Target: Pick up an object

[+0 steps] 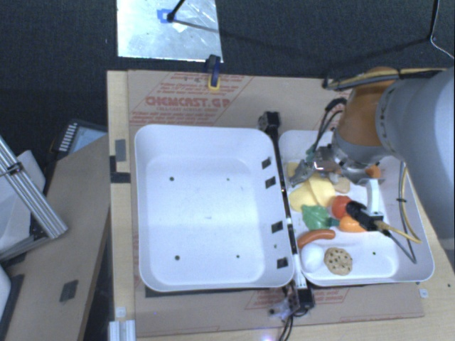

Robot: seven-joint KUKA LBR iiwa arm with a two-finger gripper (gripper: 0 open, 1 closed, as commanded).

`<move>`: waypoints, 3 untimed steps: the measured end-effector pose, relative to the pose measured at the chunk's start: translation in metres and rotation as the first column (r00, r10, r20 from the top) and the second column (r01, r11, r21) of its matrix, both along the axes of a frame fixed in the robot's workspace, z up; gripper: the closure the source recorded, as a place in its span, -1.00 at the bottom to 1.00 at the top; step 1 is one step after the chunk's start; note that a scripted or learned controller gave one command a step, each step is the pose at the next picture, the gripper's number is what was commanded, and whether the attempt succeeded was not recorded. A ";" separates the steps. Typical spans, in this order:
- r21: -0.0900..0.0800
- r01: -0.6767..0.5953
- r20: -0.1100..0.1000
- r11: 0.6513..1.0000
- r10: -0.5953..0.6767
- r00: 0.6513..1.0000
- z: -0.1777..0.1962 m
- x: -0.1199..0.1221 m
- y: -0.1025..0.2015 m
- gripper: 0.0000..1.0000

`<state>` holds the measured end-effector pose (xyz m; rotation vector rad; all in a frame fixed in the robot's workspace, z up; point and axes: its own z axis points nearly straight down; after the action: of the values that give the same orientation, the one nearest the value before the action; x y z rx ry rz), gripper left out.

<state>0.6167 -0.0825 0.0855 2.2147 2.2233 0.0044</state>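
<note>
Camera view, looking down at a slant on a bench [178, 91] that carries two shallow white bins side by side. Left bin [149, 212]: a wide white tray with a few small dark spots on its floor. Right bin [409, 261]: holds a cluster of toy foods gathered toward its left and middle. Near the front lie a round cookie [338, 261] with dark chips and, just to its left, a white egg [311, 258]. Behind these rests a sausage [316, 236], orange-red, lying crosswise. A green leafy piece [315, 215] sits above it, touching a pale yellow wedge [318, 192]. To the right of the green piece are a red tomato [341, 206] and an orange piece [350, 224], the two close together. A small tan piece [343, 186] lies just behind the tomato. The arm [405, 119], grey with an orange band [359, 116], reaches in from the right over the back of the right bin. Its gripper [316, 166] hangs low above the yellow wedge; whether its fingers are apart or together cannot be told from this angle, and no object is seen between them. A black cable [387, 227] trails across the bin's right half.
</note>
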 end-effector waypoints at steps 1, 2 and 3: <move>0.001 0.005 -0.004 1.000 -0.005 1.000 0.000 -0.092 -0.002 -1.00; 0.000 0.003 0.001 1.000 -0.003 1.000 0.000 -0.120 -0.003 -1.00; 0.000 0.003 0.001 1.000 -0.003 1.000 0.000 -0.120 -0.003 -1.00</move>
<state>0.4966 -0.0857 0.0858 2.2174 2.2199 0.0058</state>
